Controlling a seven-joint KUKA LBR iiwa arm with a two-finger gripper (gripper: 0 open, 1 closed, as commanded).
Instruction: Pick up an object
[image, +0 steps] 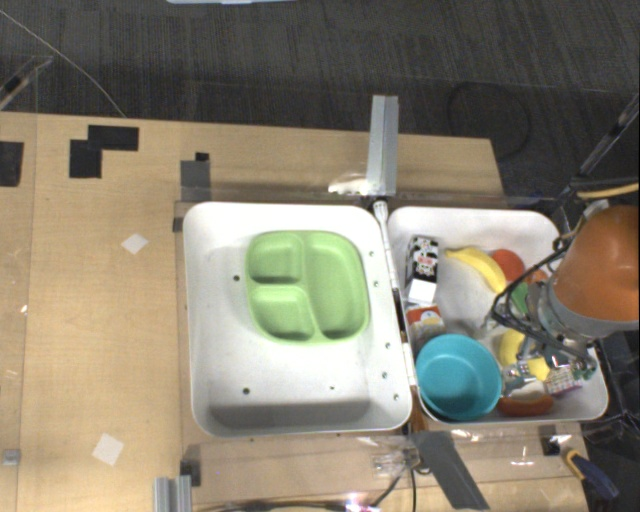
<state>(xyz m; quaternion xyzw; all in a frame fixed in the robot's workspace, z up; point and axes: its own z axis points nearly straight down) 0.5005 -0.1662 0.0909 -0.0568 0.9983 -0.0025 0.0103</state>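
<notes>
Two shallow white bins sit side by side on the wooden bench (90, 330), and the divider (393, 290) where their rims meet serves as the landmark. On the left of the divider, the left bin (215, 400) holds a single thing: a light green sectioned plate (305, 285) with three compartments, lying flat toward the upper middle of that bin, its right edge near the divider but apart from it. On the right of the divider, the right bin (465, 225) is crowded. Just beside the divider at its upper part stands a small black-and-white carton (424, 258), with a white card or packet (422, 291) just below it and a small red-and-white item (427, 322) below that. A blue bowl (457, 376) rests low in this bin, close to the divider, open side up. Farther from the divider lies a yellow banana (479, 267), with a red-orange object (509, 265) touching its far side. A second yellow item (512, 347) and a flat red piece (527, 404) lie beyond the bowl, away from the divider. The arm's orange band (603, 265) hangs over the far side of the right bin, and the gripper (545, 365) is down among the objects there, near the yellow item; cables and the wrist hide how its jaws stand, so whether anything is held cannot be told.
</notes>
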